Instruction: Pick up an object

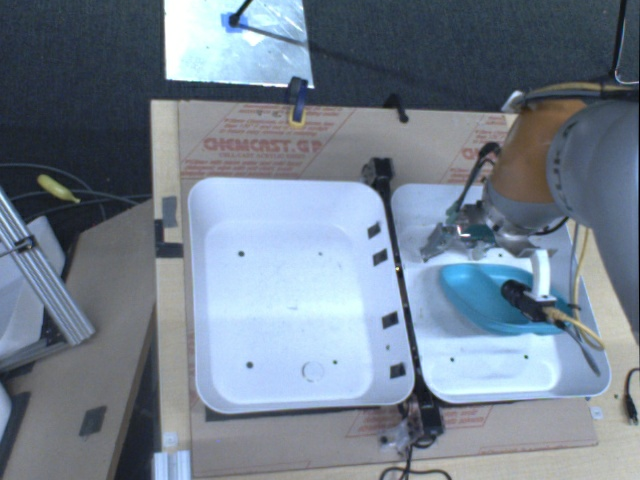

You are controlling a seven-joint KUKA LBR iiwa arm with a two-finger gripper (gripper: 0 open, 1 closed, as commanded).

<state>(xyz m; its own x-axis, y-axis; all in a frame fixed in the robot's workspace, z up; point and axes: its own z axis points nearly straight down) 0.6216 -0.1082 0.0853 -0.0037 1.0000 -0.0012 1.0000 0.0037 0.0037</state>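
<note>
A blue, shallow bowl-like object [487,296] lies in the right white bin [500,383], toward its right side. My gripper [452,252] hangs over the far half of that bin, just beyond the blue object's upper left edge. Its metal fingers [432,247] are spread open, and nothing sits between them. The grey arm with its orange band [525,153] comes in from the right and covers the bin's far right corner.
The left white bin [290,196] stands beside the right one, with a row of black clips [385,258] along the shared edge. Both rest on a cardboard sheet [260,143]. A shiny foil sheet [235,28] lies behind, and an aluminium frame [40,278] stands at the left.
</note>
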